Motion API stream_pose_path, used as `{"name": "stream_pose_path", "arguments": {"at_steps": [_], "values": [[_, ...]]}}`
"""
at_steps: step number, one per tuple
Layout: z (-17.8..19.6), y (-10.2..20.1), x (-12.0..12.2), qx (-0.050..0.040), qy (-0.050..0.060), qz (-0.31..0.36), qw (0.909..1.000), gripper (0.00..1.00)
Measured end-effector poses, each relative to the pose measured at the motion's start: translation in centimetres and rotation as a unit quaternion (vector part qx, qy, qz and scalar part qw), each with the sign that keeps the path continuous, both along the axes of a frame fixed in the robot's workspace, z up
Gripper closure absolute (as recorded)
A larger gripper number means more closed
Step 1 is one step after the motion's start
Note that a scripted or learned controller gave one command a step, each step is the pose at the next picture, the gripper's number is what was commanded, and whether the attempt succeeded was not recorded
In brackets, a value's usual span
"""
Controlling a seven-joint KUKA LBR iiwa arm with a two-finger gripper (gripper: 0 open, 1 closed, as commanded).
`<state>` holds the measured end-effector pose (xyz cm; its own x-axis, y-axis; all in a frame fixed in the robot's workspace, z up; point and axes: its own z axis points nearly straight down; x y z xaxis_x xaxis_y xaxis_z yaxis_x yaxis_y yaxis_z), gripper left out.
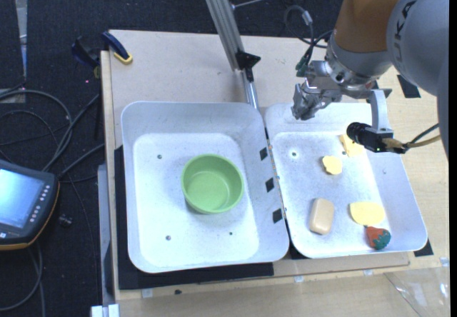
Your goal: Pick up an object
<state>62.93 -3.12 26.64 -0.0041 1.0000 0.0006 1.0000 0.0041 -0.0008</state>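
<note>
My gripper (305,108) hangs over the far left corner of the right bin (300,237), its dark fingertips pointing down and nothing visible between them. In that bin lie a small yellow piece (332,164), a tan block (321,215), a flat yellow shape (366,213) and a red and teal object (378,238) near the front right corner. Another yellow piece (348,144) sits partly behind a black part on the arm. A green bowl (212,183) stands in the middle of the left bin (143,165).
A slanted metal pole (221,12) rises from a clamp at the far edge between the bins. A blue and yellow clamp (114,48) grips the bench's far left corner. A handheld screen (21,201) lies off the bench at left.
</note>
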Motion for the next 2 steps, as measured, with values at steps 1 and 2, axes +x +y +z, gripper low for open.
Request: {"name": "stream_pose_path", "arguments": {"at_steps": [1, 2], "values": [[-1.9, 4.4, 0.5, 0.0001, 0.0, 0.0, 1.0, 1.0], [-1.6, 9.6, 0.4, 0.0003, 0.0, 0.0, 1.0, 1.0]]}}
